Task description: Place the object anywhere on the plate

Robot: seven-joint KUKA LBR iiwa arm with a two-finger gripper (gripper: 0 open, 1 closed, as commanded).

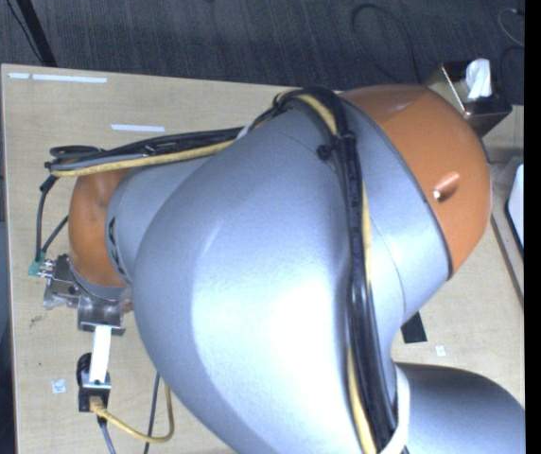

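The arm (pixel 280 282) covered most of the bench (pixel 34 112), its gripper (pixel 79 299) low at the left; I could not tell its opening, any load, or where the object and plate lay, so a slow, vertical descent seemed wisest.

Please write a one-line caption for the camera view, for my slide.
Grey arm with orange bands reaches from the right across the wooden bench, wrist near its left edge.

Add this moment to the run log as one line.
arm: stretched across bench toward view's left | gripper: above bench near its left edge | grasp: cannot tell | placement on plate: unconfirmed
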